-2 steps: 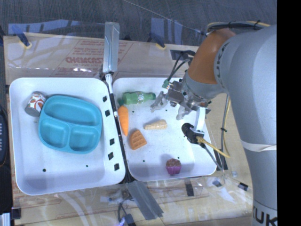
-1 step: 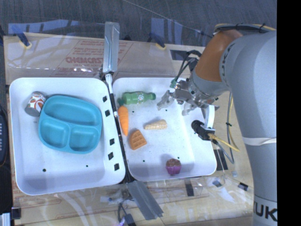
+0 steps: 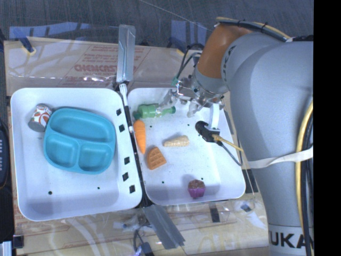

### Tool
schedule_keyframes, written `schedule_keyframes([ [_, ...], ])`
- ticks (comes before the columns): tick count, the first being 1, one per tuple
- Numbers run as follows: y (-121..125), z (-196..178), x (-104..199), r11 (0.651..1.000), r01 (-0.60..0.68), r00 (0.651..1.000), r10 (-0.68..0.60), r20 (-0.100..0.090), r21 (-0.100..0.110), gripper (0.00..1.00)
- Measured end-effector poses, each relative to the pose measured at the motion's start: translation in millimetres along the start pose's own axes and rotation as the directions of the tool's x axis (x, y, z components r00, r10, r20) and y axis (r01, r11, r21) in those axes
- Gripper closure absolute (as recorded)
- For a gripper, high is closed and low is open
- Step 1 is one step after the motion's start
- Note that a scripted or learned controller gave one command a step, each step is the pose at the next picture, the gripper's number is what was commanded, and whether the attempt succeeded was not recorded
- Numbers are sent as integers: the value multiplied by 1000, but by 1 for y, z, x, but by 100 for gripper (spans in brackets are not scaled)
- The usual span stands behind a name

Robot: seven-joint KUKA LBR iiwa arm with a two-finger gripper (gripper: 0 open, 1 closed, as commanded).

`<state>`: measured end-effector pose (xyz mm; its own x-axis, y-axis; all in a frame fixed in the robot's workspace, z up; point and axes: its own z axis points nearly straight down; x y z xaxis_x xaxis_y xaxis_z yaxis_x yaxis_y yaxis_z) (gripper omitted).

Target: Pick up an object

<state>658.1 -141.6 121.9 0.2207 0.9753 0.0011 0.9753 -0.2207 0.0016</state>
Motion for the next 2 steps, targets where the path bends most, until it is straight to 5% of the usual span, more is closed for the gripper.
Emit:
schedule_keyframes([
  [1,10,-37,-49,950,312,950,-312,2,0,0],
  [2,-49,31,-27,916,402,916,-402,-2,6,0],
])
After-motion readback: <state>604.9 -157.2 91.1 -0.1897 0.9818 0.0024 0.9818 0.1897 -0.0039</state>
